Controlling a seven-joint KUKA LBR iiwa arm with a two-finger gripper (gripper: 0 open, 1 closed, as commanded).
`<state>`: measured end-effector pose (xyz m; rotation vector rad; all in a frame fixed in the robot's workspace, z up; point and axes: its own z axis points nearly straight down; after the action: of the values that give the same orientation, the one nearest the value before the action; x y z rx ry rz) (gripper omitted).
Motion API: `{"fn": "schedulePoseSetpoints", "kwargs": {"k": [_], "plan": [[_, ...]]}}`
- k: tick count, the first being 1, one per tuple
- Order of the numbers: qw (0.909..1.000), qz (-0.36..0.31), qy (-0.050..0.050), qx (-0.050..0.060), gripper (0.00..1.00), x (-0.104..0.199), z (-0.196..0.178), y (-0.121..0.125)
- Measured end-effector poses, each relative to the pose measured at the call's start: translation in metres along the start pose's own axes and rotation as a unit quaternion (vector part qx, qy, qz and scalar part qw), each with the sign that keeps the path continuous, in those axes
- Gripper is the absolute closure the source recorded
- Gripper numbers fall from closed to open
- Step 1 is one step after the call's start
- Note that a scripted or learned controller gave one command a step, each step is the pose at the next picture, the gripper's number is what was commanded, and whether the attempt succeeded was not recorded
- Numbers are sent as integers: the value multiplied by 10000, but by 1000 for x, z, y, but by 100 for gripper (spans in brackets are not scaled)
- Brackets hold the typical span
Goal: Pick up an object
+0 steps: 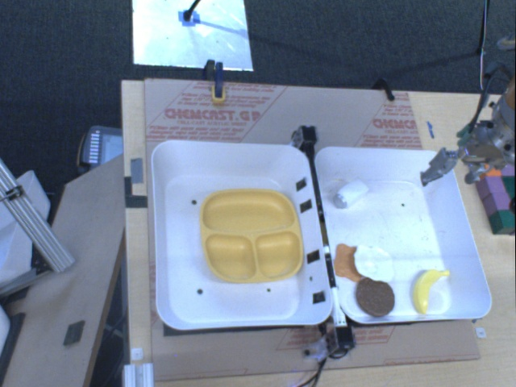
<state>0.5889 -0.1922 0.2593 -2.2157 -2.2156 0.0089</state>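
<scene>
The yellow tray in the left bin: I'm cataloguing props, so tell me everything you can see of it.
The yellow tray is a rounded-corner divided plate, pale yellow and plastic-looking, with three compartments: one wide one across the far side and two smaller ones on the near side. It lies flat, right side up, near the middle of the left bin, resting on its white floor. Nothing sits in it or touches it.

Arm [501, 127] cropped at right, end effector [439, 168] blurred — perhaps open

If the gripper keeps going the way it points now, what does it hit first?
Probably bare floor of the right bin. The gripper points down and left over the bin's upper right corner; the white object lies farther left. Depth is unclear.
</scene>
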Motion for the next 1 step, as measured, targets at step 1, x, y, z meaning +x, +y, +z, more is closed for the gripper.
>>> {"fn": "schedulePoseSetpoints", "kwargs": {"k": [1], "plan": [[10000,-17,-13,-57,0,1,-7,2]]}}
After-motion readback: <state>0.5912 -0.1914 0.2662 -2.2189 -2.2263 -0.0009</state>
